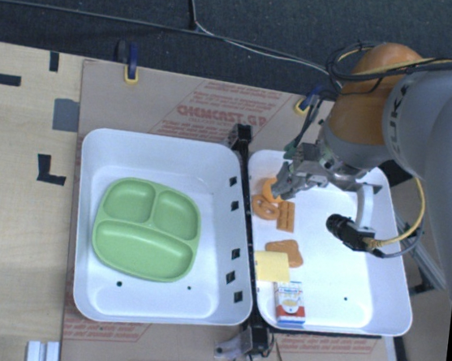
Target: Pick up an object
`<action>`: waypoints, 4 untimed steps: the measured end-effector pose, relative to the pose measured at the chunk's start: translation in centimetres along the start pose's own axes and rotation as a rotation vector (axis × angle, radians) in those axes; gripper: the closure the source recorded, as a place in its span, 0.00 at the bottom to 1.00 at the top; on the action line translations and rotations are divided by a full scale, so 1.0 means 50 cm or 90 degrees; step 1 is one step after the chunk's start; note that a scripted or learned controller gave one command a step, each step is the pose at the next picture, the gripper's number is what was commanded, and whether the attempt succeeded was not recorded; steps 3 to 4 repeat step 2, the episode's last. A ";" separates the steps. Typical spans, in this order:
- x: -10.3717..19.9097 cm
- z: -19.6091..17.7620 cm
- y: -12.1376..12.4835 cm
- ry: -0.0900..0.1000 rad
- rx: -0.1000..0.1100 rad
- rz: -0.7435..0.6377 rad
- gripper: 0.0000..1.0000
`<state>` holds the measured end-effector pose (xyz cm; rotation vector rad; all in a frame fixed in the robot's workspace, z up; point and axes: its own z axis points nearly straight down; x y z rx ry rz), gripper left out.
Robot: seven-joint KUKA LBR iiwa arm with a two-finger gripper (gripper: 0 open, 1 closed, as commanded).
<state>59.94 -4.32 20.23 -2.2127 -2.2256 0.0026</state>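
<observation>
Reaching into the right bin (373,316), the hand (281,187) sits low over the orange pieces (270,208) at that bin's upper left corner, close against the divider between the two bins. Nothing looks lifted yet: the orange pieces, the tan piece (287,250), the yellow block (272,266) and the small carton (290,300) all lie on the bin floor in a loose column down its left side, so I judge the pick to be at the approach or descent stage, with closing and lifting left to do. Hand state: cannot tell, since the tip is small and dark against the orange pieces. No object is visibly held. Arm pose: enters from the right, the large grey link (437,128) high over the bin, the orange band (371,95) above the wrist, the wrist angled down and toward the left. Left bin (99,152) carries a green divided plate (148,229), well apart from the hand. Bins rest on a cardboard sheet on the desk (20,126).
</observation>
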 end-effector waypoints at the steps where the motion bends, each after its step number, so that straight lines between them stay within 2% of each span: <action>1: 0.128 -0.012 -0.016 0.001 -0.001 -0.001 1.00; 2: 0.221 -0.002 -0.038 0.000 0.000 0.000 1.00; 4: 0.221 -0.002 -0.038 0.000 0.000 0.000 1.00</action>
